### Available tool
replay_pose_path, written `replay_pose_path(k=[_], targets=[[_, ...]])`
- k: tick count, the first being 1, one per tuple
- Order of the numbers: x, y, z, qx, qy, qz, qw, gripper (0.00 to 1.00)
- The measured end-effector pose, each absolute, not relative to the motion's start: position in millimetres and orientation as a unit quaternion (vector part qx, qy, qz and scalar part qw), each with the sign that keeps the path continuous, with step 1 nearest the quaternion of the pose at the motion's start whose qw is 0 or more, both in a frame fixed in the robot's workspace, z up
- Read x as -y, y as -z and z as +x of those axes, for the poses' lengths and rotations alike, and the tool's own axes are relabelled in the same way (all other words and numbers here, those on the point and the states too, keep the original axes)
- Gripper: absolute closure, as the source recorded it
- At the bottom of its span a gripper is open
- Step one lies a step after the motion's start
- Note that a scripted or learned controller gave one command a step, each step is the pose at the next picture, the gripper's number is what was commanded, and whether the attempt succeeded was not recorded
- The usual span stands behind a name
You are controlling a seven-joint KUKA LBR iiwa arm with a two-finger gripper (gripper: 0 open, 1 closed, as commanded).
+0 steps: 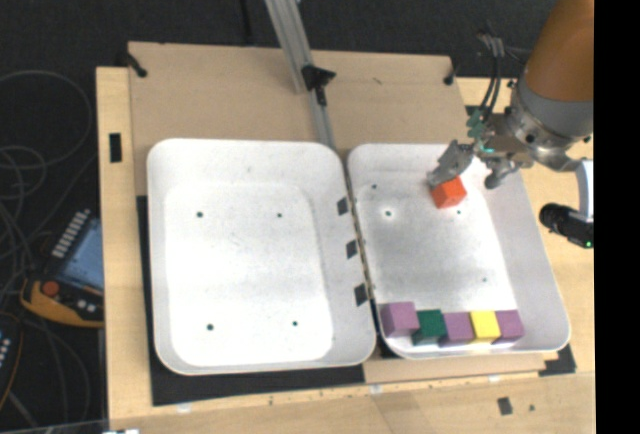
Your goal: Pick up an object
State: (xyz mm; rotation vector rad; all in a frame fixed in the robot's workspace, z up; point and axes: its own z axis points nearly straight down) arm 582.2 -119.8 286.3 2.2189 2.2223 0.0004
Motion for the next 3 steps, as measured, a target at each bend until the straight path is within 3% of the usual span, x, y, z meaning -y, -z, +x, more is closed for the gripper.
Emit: replay_pose_path(k=[1, 2, 3], targets=[[196.4, -216.3, 586.0, -0.705, 0.0033, 0.709, -0.001, 0.0], [199.3, -93.6, 640.1, -0.708, 0.0008, 0.706, 0.001, 0.0], [172.8, -111.7, 633.1, -0.708, 0.0, 0.706, 0.001, 0.0]])
